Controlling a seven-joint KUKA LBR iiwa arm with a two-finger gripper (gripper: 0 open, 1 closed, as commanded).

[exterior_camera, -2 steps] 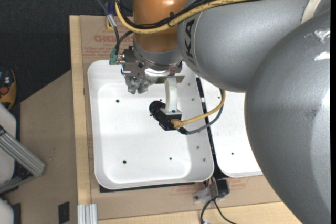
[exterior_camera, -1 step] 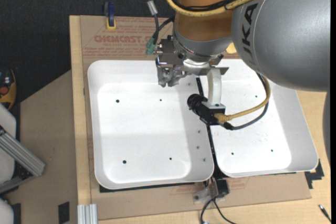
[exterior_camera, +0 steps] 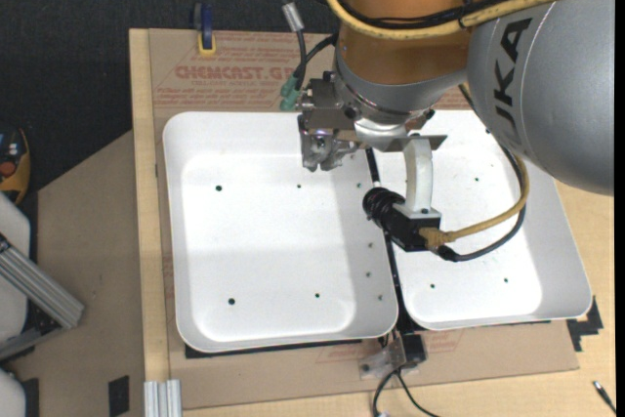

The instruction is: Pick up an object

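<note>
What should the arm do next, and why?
Probably lift and move off to look again. The gripper hangs over the far edge of the left bin, and no object shows on the bin floor beside it, so closing there would likely grab nothing.

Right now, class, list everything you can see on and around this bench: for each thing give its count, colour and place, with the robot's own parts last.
Bins: two, white, side by side on the board.
Board: one, brown with red lettering, under both bins.
Clamp: one, blue and yellow, at the board's far left edge.
Metal rail: one, silver, left of the bench.
Cable: one, yellow, looping over the right bin.
Arm: one, grey with an orange band, entering from the right.
Gripper: one, metallic, over the left bin's far right corner.
</note>
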